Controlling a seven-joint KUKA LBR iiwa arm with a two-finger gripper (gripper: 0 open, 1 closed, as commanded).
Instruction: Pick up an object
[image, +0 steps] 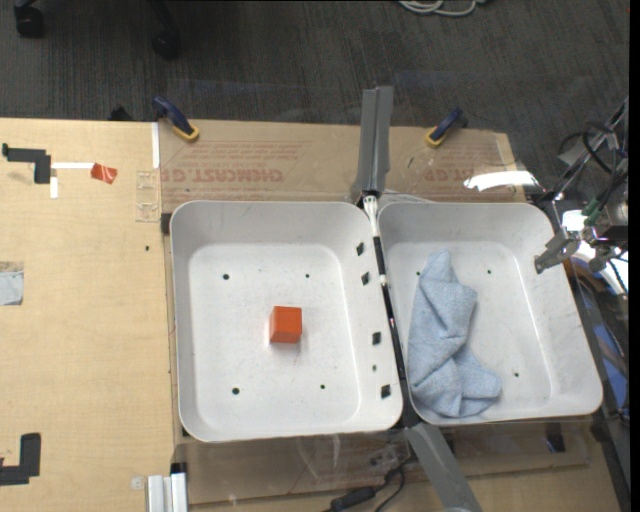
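An orange cube (285, 325) sits on the floor of the left bin (200, 240), a little below its middle. In the right bin (540, 330) lies a crumpled blue-grey cloth (447, 340), stretching from the middle toward the front left corner. At the right bin's right rim, a grey metal tip that looks like my gripper (550, 258) pokes in over the edge, among cables. It is well apart from the cloth and far from the cube, with nothing visible in it.
A grey divider bar (375, 150) runs between the bins at the back. Two clamps (176, 118) (445, 126) hold the cardboard sheet behind them. A wooden tabletop (70, 300) lies to the left. Cables and hardware (600, 215) crowd the right side.
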